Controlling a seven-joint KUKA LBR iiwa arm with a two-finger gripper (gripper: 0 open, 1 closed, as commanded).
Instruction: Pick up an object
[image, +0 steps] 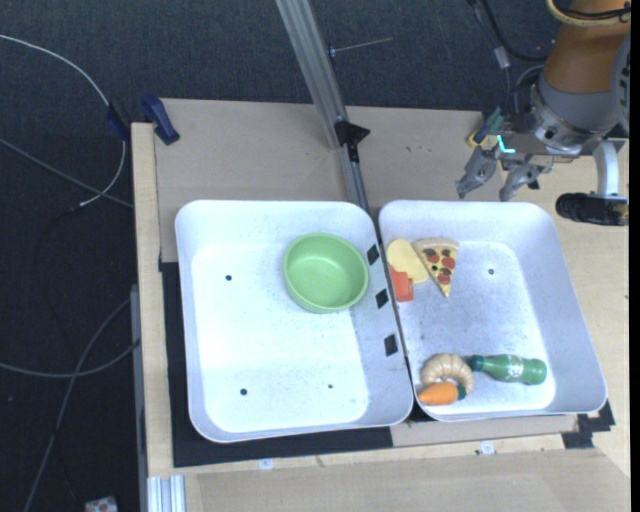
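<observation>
My gripper (497, 180) hangs above the far rim of the right bin (560, 290), fingers spread open with nothing between them. In that bin lie a pizza slice (439, 264), a yellow cheese wedge (403, 257) beside a small red-orange block (402, 287), a croissant (446, 369), an orange carrot (438, 395) and a green bottle (511, 369) on its side. The left bin (230, 340) holds a green bowl (325, 272) near its far right corner. All objects sit well below and in front of the gripper.
A slanted metal pole (325, 90) runs down to the divide between the bins. A blue clamp (158, 118) sits at the bench's far left corner. Cables trail over the dark floor on the left.
</observation>
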